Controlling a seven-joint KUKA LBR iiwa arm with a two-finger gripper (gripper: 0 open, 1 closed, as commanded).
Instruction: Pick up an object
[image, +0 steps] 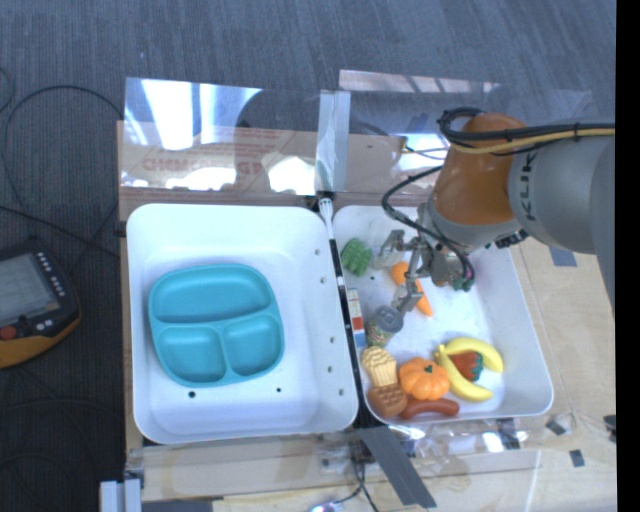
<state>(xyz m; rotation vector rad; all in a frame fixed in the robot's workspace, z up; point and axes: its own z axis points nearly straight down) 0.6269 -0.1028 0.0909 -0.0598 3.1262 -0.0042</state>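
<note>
End effector (410, 275) hangs over the right bin (520, 330) beside a glossy plastic carrot (418, 293); we cannot tell its finger state.

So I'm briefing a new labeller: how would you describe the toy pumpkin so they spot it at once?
Start at the right-hand white bin, where the toy foods lie, and look along its near edge. The pumpkin is the round, ribbed orange piece with a small green stem, sitting between the corn cob and the banana, just above the sausage.
</note>
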